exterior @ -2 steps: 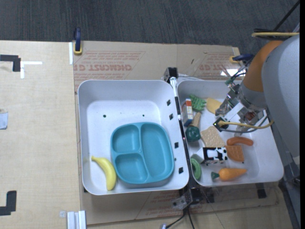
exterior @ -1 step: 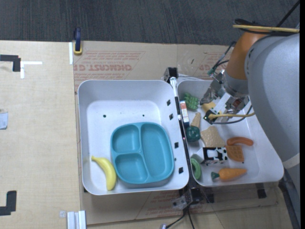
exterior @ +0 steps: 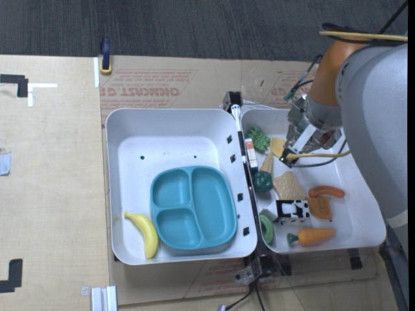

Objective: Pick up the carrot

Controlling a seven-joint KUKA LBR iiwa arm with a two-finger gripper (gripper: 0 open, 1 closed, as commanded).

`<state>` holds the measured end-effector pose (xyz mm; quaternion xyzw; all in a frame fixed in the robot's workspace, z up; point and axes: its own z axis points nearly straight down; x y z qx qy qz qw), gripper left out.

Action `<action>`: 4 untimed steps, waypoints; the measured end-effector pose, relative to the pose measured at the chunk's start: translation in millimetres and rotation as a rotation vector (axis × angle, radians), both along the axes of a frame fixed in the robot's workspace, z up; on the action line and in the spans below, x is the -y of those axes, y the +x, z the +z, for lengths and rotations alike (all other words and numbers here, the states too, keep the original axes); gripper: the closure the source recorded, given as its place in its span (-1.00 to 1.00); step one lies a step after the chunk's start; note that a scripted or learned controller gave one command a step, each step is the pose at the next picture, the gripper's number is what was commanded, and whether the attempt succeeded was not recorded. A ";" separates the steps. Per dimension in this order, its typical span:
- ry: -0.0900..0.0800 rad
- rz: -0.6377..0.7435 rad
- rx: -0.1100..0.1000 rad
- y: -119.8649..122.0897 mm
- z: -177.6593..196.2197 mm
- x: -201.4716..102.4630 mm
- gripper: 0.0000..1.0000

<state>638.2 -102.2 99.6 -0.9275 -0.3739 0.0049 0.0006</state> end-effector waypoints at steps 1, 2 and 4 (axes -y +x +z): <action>0.000 0.001 -0.001 -0.1 -0.2 -0.3 -1.00; 0.004 0.035 0.003 -63.6 -8.7 -5.6 -1.00; 0.003 -0.018 0.003 -37.2 -8.7 -9.9 -1.00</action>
